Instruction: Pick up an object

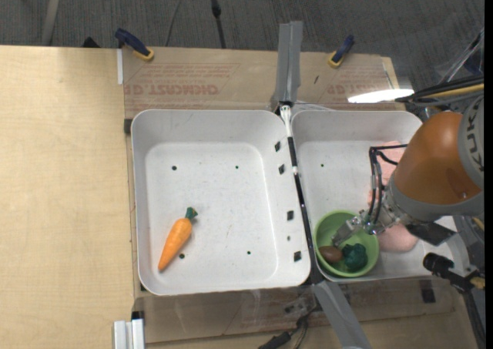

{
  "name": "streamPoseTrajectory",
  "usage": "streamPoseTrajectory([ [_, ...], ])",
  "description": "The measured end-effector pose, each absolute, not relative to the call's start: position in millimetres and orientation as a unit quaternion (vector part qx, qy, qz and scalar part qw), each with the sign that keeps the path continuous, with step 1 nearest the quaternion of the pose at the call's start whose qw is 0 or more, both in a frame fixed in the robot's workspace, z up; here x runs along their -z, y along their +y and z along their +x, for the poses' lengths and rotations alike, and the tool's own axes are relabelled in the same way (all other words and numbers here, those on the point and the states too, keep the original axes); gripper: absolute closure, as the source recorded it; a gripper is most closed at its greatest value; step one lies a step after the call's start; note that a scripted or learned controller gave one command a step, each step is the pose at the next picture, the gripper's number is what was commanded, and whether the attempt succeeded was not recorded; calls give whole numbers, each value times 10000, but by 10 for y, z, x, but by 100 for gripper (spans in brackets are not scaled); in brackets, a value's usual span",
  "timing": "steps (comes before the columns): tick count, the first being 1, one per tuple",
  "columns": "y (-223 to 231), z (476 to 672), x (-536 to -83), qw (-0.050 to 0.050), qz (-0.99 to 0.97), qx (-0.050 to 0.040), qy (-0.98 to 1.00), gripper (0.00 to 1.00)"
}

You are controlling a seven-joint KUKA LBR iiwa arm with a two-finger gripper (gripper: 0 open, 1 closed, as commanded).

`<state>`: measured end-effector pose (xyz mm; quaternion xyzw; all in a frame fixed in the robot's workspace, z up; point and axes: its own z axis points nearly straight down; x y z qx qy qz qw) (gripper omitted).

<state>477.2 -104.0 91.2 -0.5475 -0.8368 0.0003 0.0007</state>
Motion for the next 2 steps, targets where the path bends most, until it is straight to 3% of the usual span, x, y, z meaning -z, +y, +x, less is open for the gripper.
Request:
streamPoseTrajectory([
  [1, -1111, 4797, -1028, -65, -5515, -19, -8341, 100],
  [2, -2021, 6111, -980, -62, -5613, 21, -8276, 100],
])
